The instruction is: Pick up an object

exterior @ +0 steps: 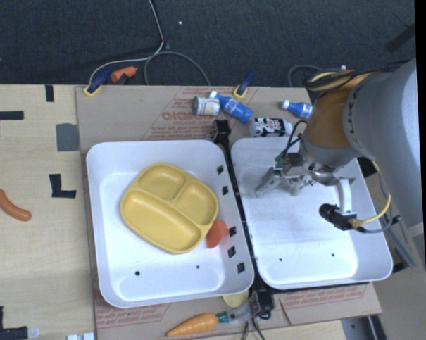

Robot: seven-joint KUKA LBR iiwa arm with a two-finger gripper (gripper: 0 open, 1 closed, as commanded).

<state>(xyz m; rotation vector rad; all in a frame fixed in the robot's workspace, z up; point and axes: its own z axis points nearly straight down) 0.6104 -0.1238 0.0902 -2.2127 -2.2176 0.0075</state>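
A yellow divided plate [171, 206] lies in the left bin [103, 163]. A small orange-red object [216, 234] rests against the plate's right edge, near the wall between the bins. My gripper [280, 182] hangs low over the upper left part of the right bin [309, 267]. Its fingers are spread open with nothing between them. The grey arm with its orange band [330, 118] comes in from the upper right and hides the bin's far right corner.
A black divider [237, 207] runs between the bins. Behind them lie blue and white bottles [228, 105] and a small black-and-white item [269, 126]. A toy carrot [195, 324] lies at the front edge. A toy sausage [11, 204] sits far left on the bench.
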